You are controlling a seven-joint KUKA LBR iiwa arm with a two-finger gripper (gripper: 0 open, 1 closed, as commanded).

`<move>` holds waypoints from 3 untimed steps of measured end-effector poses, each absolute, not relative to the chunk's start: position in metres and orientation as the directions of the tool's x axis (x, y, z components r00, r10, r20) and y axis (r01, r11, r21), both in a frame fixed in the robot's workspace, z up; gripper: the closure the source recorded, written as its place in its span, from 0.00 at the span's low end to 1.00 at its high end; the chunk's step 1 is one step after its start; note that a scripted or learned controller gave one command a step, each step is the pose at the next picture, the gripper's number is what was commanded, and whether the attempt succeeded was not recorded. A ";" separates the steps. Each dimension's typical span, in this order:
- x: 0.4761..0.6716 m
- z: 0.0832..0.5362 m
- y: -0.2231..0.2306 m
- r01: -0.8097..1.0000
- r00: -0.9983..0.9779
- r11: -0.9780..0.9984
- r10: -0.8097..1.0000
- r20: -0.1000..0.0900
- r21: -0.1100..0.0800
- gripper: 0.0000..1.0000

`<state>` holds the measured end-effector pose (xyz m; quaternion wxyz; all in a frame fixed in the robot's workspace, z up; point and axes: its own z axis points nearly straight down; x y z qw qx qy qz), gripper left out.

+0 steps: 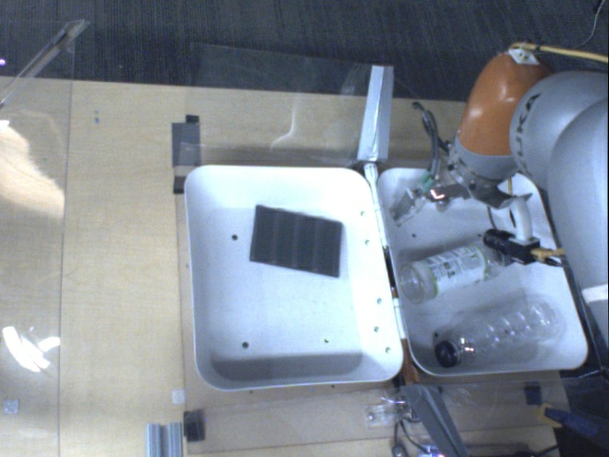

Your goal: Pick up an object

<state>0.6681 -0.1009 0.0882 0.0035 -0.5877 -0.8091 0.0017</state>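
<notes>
The big grey arm [561,150] comes in from the right side and bends down over the right bin [571,355]. It has an orange band above the wrist. It covers the top right part of that bin.

The left bin [205,284] is the other big white tray. A flat dark pad [296,240] lies in it, toward the top, a little tilted. It is well apart from the arm.

In the right bin lie two bottles. The bigger one is a clear bottle [500,331] with a black cap, near the bottom edge. Its cap points to the left and its body runs to the right, rising a little.

The smaller bottle [447,269] has a label and sits in the middle of the bin. It lies on its side too, long way left to right, with the right end a bit higher.

The claw [428,196] is at the top of the right bin, near the wall between the two bins. I cannot tell how wide it is or if it has hold of anything.

The smaller bottle is the nearest thing. It lies just below the claw, toward the bottom of the picture. I think the claw should move that way and turn to close across the bottle's thin side.
</notes>
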 end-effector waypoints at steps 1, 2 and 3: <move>0.603 0.089 -0.101 0.956 -0.294 0.294 0.956 -0.003 0.010 0.00; 0.651 0.088 -0.094 0.950 -0.312 0.312 0.950 -0.004 0.010 0.00; 0.604 0.089 -0.118 0.922 -0.387 0.387 0.922 -0.005 0.010 0.00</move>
